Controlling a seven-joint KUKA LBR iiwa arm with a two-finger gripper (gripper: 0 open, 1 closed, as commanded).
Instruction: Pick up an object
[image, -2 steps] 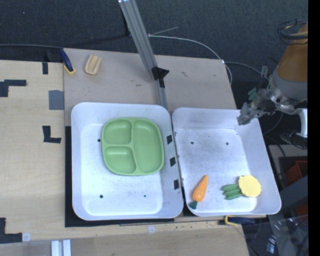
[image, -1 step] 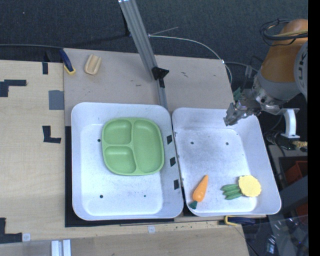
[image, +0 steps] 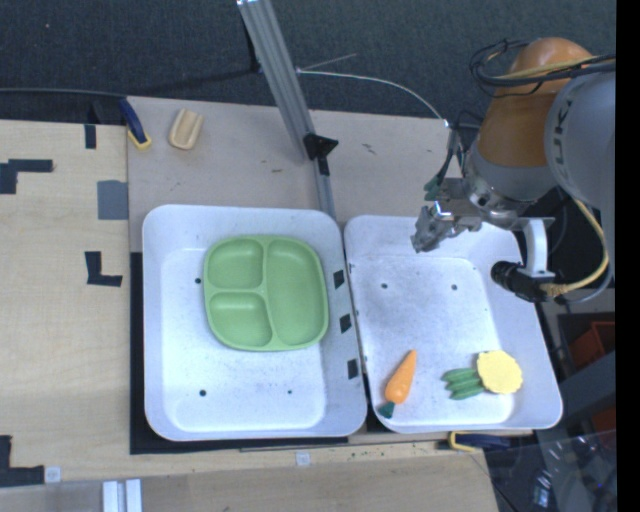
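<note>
An orange toy carrot (image: 400, 376) lies near the front left of the right bin (image: 440, 300). A yellow toy corn with green leaves (image: 487, 375) rests near that bin's front right. My gripper (image: 432, 232) hangs over the far edge of the right bin, well away from both toys, with nothing seen between its fingers. The grey arm with its orange band (image: 530, 90) reaches in from the upper right.
A green divided plate (image: 266, 292) sits in the left bin (image: 180, 400). A metal pole (image: 285, 80) slants down to the gap between the bins. A small tan block (image: 185, 129) and a blue-yellow clip (image: 135, 124) lie on the bench behind.
</note>
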